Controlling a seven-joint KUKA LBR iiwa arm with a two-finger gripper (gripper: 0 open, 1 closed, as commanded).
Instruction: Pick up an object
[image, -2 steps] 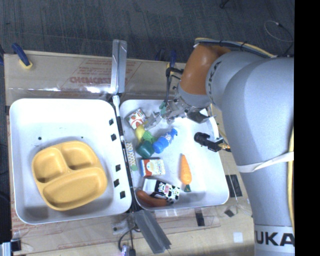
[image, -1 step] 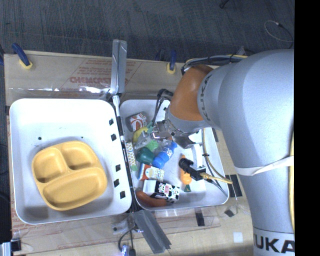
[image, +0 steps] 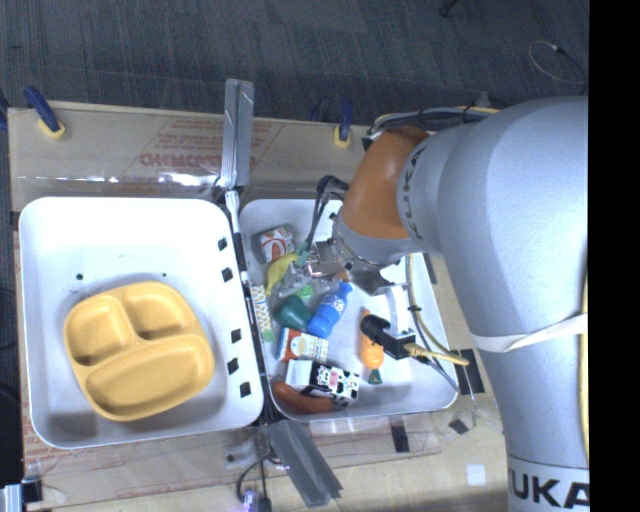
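Grey and orange-banded, the arm sets its jaws (image: 312, 262) low in the right bin (image: 430, 392); their opening cannot be told, nor any grasp. Directly beneath and beside them lies the blue bottle (image: 328, 311) with a green item (image: 293, 313) touching it. Nearer the camera sit a carrot (image: 372, 354) and a black-and-white box (image: 334, 380). Well apart, in the left bin (image: 40, 230), rests a yellow divided plate (image: 138, 347).
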